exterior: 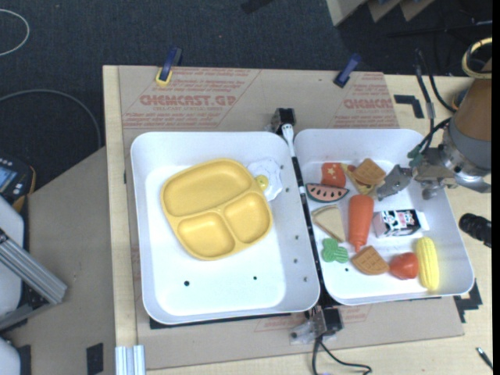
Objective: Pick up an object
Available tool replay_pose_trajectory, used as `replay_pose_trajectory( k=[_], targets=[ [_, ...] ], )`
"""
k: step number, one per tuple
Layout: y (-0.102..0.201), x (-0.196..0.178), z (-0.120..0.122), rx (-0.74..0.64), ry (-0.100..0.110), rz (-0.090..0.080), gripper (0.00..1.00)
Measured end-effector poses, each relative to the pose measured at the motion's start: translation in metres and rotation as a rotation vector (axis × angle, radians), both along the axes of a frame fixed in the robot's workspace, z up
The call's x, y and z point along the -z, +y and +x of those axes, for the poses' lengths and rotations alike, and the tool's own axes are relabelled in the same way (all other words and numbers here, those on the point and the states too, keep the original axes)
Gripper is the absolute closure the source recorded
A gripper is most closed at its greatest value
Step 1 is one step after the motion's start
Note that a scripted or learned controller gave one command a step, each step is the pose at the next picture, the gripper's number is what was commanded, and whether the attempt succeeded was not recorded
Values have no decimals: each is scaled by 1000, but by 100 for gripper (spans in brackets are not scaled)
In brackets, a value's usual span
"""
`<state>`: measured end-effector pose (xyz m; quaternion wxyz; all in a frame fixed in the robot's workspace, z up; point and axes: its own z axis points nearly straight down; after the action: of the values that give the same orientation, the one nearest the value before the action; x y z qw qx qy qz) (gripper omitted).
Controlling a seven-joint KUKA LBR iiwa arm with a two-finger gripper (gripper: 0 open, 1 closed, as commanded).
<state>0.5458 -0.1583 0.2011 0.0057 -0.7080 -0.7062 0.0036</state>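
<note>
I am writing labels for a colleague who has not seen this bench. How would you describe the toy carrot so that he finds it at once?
Look in the right bin, the one crowded with toy food. Near its middle lies the carrot, upright in the picture, between the watermelon slice and the small milk carton. It is the only long, plain orange piece there.
</note>
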Motion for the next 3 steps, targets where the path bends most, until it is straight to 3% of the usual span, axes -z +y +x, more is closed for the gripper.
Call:
replay_pose_trajectory(
  k=[1, 2, 3],
  targets=[
    [0, -6, 3, -3, -12, -2, 0],
    [-7, 44, -4, -1, -6, -1, 0],
    [0, 92, 5, -3, -23, -7, 0]
  ],
)
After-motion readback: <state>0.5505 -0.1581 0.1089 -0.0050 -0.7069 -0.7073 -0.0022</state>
